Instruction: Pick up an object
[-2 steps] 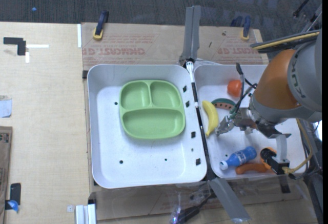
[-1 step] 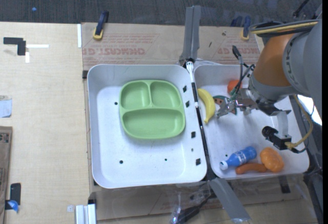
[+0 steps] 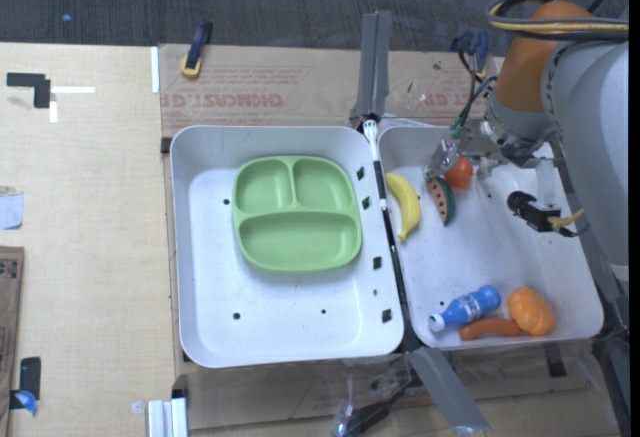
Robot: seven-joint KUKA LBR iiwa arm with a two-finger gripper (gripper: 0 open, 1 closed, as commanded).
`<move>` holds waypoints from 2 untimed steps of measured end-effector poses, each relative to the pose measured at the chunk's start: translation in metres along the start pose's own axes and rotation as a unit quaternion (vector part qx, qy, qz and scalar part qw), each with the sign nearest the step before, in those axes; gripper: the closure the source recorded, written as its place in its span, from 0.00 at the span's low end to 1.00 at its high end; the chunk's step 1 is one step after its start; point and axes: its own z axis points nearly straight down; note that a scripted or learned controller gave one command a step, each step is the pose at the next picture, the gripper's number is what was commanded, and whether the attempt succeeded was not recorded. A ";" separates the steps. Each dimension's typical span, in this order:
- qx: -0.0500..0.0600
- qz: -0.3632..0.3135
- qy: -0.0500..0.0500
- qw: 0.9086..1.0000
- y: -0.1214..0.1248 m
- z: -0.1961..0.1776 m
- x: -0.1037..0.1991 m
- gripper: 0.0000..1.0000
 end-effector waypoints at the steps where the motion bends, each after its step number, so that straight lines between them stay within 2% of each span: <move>1: 0.000 -0.002 -0.001 1.000 0.000 -0.009 0.000 1.00; 2: 0.000 -0.034 0.000 0.999 0.001 -0.153 0.061 1.00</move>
